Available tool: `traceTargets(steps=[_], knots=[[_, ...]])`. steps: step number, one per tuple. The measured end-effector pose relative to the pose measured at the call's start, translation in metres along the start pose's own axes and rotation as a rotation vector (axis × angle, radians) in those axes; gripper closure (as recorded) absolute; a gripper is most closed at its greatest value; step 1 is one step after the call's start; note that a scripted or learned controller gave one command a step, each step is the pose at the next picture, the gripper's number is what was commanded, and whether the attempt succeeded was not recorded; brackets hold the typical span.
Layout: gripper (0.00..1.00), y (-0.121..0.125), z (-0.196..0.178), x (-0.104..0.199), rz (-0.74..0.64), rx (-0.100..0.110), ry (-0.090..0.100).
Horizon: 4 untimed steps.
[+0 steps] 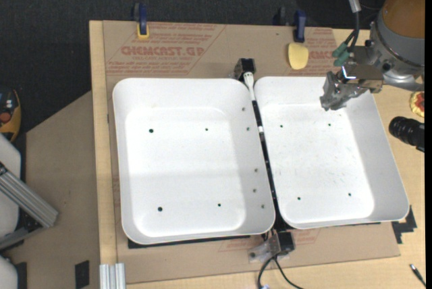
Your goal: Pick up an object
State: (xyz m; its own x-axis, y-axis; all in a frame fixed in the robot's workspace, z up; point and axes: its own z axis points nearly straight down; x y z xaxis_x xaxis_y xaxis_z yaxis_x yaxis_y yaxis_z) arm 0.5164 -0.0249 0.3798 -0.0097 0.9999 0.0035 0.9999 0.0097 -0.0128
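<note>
While the hand [335, 97] hangs over the far corner of the right bin [378, 210], I cannot tell from this slant how it is set, and nothing can be seen caught in it.

Task's thing: I can find no loose object in either bin. The one pickable-looking item is a small yellow piece [298, 55] on the bench [175, 44], outside the bins, just beyond the right bin's far rim and near the hand. Judgement: if that is the target, it lies off to the hand's left, not below it.

Risks from here, as judgement:
- A descent straight down meets bare bin floor; the grasp would close on nothing.
- The hand is near the bin's far wall; a low sideways move could catch the rim and shove the bin.
- The yellow piece sits just beside a blue clamp [300, 24]; a reach for it could strike the clamp.
- The piece looks small and rounded; it may slip out of a pinch.

Count:
- white bins: 2, left bin [128, 146] and right, side by side, touching along a dark strip
- blue clamps on the far bench edge: 2, the other at [141, 16]
- yellow piece: 1
- arm [405, 11]: 1, in from the right
</note>
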Motion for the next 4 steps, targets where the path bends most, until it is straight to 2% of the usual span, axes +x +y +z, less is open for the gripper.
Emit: traceTargets(steps=[1, 2, 3, 4], knots=[[1.0, 0.036, 0.1, 0.046, 0.004, -0.002, -0.002], [1.0, 0.029, -0.044, 0.086, 0.004, -0.031, 0.0], [1.0, 0.058, 0.04, 0.113, 0.007, -0.004, -0.004], [1.0, 0.041, 0.029, 0.058, 0.015, -0.011, -0.005]])
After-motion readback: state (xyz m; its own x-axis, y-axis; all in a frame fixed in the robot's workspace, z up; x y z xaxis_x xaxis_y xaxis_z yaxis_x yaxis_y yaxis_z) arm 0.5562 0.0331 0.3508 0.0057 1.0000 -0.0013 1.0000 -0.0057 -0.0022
